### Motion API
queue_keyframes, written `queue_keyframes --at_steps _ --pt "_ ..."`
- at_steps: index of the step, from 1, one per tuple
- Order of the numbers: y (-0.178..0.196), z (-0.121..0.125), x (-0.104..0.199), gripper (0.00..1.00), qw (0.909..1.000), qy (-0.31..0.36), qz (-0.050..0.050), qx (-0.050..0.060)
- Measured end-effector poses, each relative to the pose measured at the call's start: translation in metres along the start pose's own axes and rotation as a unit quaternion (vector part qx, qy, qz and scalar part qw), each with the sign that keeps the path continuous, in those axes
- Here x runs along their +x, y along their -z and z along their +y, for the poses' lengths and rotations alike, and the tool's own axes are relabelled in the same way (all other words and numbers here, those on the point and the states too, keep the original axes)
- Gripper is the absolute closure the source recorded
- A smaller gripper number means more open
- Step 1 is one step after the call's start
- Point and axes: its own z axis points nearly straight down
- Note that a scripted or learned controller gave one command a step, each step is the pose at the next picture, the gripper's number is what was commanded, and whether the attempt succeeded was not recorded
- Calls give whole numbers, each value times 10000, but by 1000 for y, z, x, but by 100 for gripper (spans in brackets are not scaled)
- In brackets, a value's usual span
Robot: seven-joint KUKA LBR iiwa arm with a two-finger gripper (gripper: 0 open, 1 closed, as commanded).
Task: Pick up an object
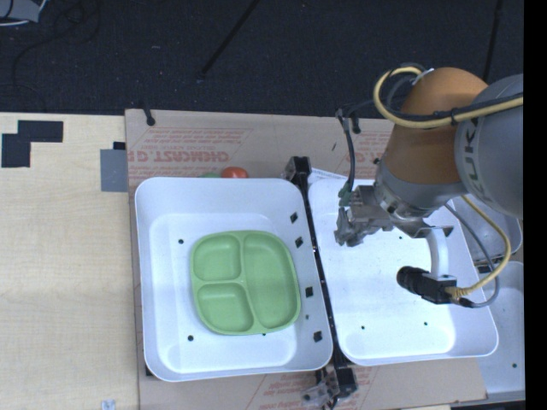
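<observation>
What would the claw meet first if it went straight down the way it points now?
Probably the bare white floor of the right bin. The claw points down near that bin's left wall, with nothing visible under it, though its height above the floor is unclear from this slanted view.

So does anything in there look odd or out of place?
One thing: a small red object, with something green beside it, lies outside the left bin, behind its far rim. The green divided plate lies flat inside that bin.

Green plate point(245, 282), white bins point(162, 229), perhaps-red ball point(234, 173)
</observation>
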Motion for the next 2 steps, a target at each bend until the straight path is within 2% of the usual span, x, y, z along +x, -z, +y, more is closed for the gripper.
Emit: queue_keyframes --at_steps 2 --pt "8 1 104 100 10000 -7 -12 -5"
